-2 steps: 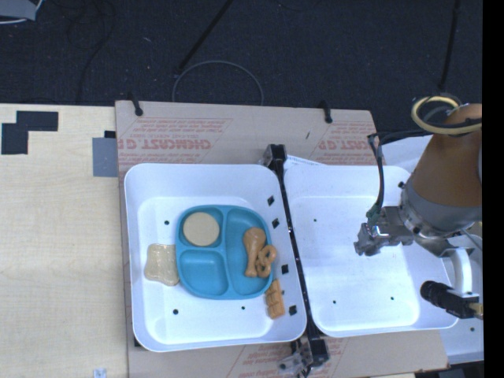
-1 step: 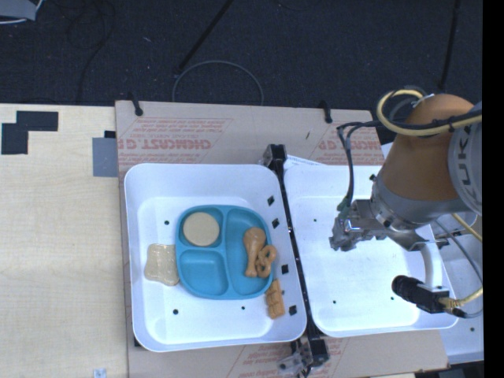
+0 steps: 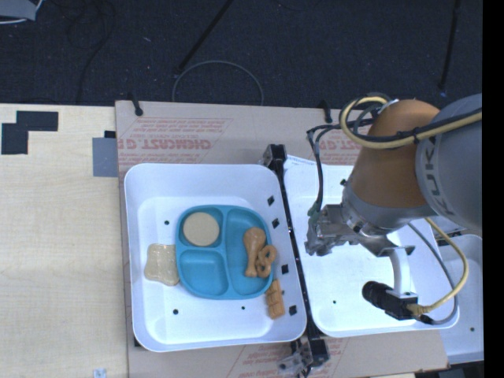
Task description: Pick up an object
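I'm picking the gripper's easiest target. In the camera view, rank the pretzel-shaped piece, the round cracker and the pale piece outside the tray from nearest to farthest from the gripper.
Measured from the gripper over the right bin:
1. Pretzel-shaped piece, in the blue tray's right compartment.
2. Round cracker, upper left compartment.
3. Pale piece, on the left bin's floor beside the tray's left edge.

Robotics lab: grey arm (image 3: 441,172) over 2 white bins (image 3: 150,187), cabled bench.

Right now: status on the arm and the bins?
Gripper low over right bin, nothing seen in it. Food pieces sit on blue tray, left bin. Bin divider between.
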`<state>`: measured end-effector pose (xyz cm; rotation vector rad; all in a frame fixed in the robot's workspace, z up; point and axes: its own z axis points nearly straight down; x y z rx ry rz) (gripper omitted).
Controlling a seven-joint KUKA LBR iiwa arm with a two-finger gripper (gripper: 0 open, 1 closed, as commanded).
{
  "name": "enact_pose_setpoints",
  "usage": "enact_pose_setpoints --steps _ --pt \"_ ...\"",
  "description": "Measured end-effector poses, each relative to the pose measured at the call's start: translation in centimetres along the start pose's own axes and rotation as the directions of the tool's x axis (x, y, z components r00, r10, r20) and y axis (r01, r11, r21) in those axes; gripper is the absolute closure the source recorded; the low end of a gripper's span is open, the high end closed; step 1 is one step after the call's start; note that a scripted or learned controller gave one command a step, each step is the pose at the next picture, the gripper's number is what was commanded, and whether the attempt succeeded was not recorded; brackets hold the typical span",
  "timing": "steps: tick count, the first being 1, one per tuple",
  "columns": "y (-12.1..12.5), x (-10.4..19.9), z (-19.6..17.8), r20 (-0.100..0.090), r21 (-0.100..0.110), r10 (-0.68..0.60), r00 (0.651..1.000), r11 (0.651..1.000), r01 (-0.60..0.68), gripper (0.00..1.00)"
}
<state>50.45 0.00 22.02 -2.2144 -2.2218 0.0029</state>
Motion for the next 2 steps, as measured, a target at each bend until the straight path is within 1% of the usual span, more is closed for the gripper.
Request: enact_pose_setpoints --steps 1,2 --pt "0.0 4.4 -0.7 0.001 -0.001 -0.001 1.000 1.000 0.001 1.00" --pt "0.6 9.4 0.3 0.001 0.000 0.000 1.000 1.000 0.000 1.00"
